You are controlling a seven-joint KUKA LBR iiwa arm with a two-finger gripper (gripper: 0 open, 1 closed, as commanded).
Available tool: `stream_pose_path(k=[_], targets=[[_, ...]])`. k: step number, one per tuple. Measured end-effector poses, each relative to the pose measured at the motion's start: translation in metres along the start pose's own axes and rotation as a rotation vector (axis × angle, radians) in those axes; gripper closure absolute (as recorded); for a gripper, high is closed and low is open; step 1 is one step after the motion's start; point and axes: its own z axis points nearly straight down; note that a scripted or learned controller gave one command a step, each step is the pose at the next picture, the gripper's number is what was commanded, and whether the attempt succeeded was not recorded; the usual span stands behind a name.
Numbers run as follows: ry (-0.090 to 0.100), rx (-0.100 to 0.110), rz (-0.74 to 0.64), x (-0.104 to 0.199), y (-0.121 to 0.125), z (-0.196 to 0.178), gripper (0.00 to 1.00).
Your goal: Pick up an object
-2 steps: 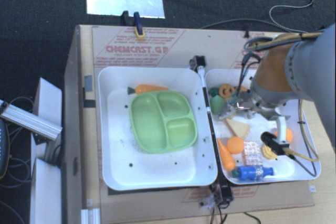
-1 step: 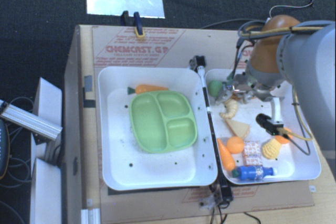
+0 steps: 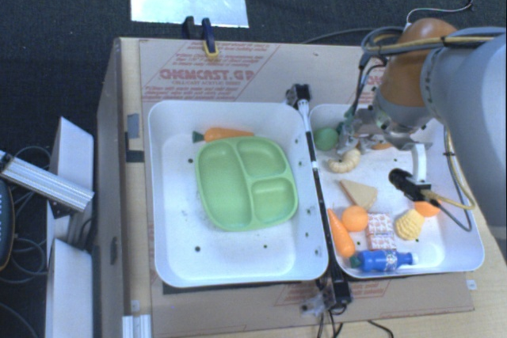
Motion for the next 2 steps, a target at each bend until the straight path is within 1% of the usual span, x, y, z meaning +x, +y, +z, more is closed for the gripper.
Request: stream_pose_path(k=[1, 2], targets=[[0.002, -0.001, 0.001, 0.074, -0.027, -0.090, 1.00], [0.002, 0.002, 0.002, 0.111, -0.044, -0.131, 1.00]])
